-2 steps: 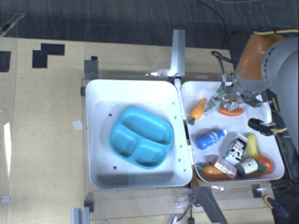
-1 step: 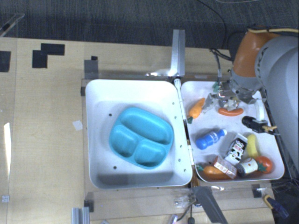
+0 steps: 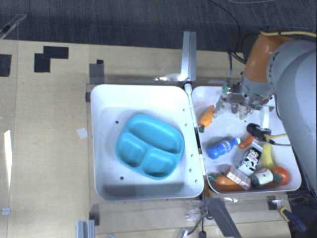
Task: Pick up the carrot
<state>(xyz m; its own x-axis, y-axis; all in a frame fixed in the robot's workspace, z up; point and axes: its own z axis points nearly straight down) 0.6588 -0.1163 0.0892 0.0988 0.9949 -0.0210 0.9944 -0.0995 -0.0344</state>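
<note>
Bench: two white bins side by side, a metal divider between them.

Left bin point(image 3: 101, 128): holds one blue plate point(image 3: 148, 146) with three compartments, lying flat near the middle. No marking can be seen on it.

Right bin point(image 3: 214, 94): holds several items.
- Carrot point(image 3: 207, 116): at the bin's left wall, in the far half. It is tilted, with the orange body pointing up and right and the dark green end down and left against the wall. It lies on the bin floor, apart from the other items.
- Bottle point(image 3: 221, 148): blue with a pale cap, on its side near the middle of the bin, cap to the right. Any label is too small to read.
- Carton point(image 3: 251, 158): black and white print, right of the bottle and tilted. The lettering is not legible.
- Banana point(image 3: 268, 156): yellow, just right of the carton and touching it.
- Red fruit point(image 3: 281, 174): round, in the near right corner.
- Orange item point(image 3: 224, 183): in the near left corner, partly under a small box point(image 3: 239, 177) whose print is unreadable.

Arm point(image 3: 294, 78): grey, entering from the right, with the orange band point(image 3: 257, 58) above the wrist.

Gripper point(image 3: 237, 105): over the far part of the right bin, just right of the carrot. No contact with the carrot is visible and nothing is seen held. Whether the gripper is spread or pressed together cannot be told from this angle
</note>
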